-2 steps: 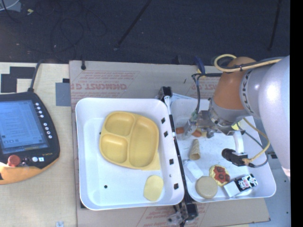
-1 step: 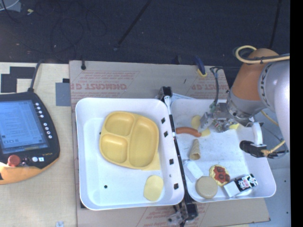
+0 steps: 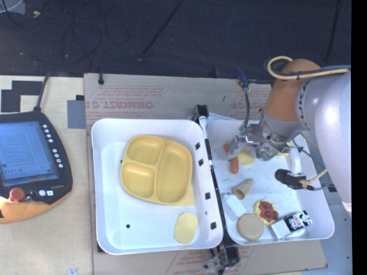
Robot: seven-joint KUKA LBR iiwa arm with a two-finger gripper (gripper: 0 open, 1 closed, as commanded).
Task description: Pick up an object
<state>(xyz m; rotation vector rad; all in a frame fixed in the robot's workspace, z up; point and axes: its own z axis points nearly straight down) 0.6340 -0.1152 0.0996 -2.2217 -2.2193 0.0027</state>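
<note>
Bench under a brown cardboard sheet (image 3: 149, 99), dark floor behind. Two white bins side by side. A teach pendant (image 3: 30, 159) with a lit screen lies off to the view's left.

Left bin (image 3: 106, 211): a yellow divided plate (image 3: 156, 168) sits tilted across the middle. A pale yellow disc (image 3: 186, 227) lies near the front wall, just clear of the plate.

Right bin (image 3: 275, 195): the arm (image 3: 321, 119) comes in from the view's right. The gripper (image 3: 252, 140) is low over the bin's far end. Whether it is released or clenched cannot be told from here, and nothing is seen in its grasp.

A pale yellow lump (image 3: 246, 158) lies just beside the gripper, on the bin floor. A red sausage (image 3: 234, 165) lies next to the lump, on the side towards the left bin.

Nearer the front: a tan cone (image 3: 243, 188), a white block (image 3: 233, 205), a pizza slice (image 3: 266, 211), a round tan disc (image 3: 250, 226) and a black-and-white block (image 3: 298, 220).
</note>
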